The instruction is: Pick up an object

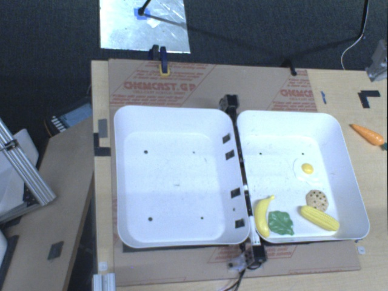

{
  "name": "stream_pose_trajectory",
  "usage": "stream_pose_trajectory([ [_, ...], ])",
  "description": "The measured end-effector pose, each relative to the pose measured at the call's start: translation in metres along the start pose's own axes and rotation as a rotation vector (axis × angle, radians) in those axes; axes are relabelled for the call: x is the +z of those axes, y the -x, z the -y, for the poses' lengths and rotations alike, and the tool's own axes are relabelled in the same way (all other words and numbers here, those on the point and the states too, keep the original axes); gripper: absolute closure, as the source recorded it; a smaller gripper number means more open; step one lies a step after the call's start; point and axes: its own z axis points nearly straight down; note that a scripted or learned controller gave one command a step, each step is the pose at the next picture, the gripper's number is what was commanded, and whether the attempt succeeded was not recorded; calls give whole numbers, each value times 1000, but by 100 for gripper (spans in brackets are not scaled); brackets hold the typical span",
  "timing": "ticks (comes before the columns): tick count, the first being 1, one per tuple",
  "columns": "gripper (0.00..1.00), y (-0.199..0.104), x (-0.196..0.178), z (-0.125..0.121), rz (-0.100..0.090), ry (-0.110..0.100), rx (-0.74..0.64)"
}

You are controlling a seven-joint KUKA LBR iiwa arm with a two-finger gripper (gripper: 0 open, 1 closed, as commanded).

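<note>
Using the right-hand shallow white plastic bin [339,162] as landmark: along its near edge lie a curved yellow toy banana [262,216], a flat green leafy piece [281,223] touching it, and a yellow corn cob [319,218]. Just beyond the corn sits a round speckled cookie [316,199]; farther in, a fried egg [307,168]. Outside its far right corner, an orange carrot [368,134] rests on the wooden surface [254,83].

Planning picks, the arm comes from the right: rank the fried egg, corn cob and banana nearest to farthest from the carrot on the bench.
1. Fried egg, upper right of the right bin, nearest the carrot.
2. Corn cob, lower right.
3. Banana, lower left.
</note>
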Motion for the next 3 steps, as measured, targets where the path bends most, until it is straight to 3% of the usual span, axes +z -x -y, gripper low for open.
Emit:
stream_pose_trajectory([
  [1, 100, -102, 13, 2, -5, -6, -9],
  [2, 100, -171, 30, 9, -4, -6, -6],
  [3, 100, -272, 10, 17, -6, -3, -10],
])
